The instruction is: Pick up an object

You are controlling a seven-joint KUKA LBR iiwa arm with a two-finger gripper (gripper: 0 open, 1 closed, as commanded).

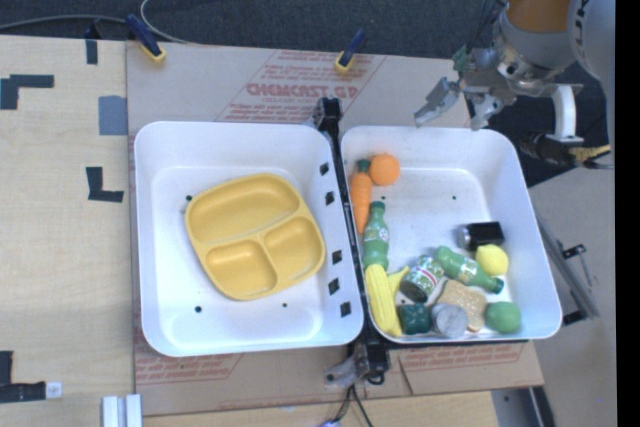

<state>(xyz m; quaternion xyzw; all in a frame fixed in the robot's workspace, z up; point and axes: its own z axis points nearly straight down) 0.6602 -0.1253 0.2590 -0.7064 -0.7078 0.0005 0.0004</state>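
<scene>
I note the gripper [455,110] spread, empty — orange ball [384,169] looks light, smooth; I'd pinch its middle.

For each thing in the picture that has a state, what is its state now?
gripper: open, holding nothing, above the far rim of the right bin
yellow tray: flat in the left bin, nothing in its compartments
green bottle: lying on its side in the right bin
carrot: lying beside the bin's left wall
can: tipped over among the toys
</scene>
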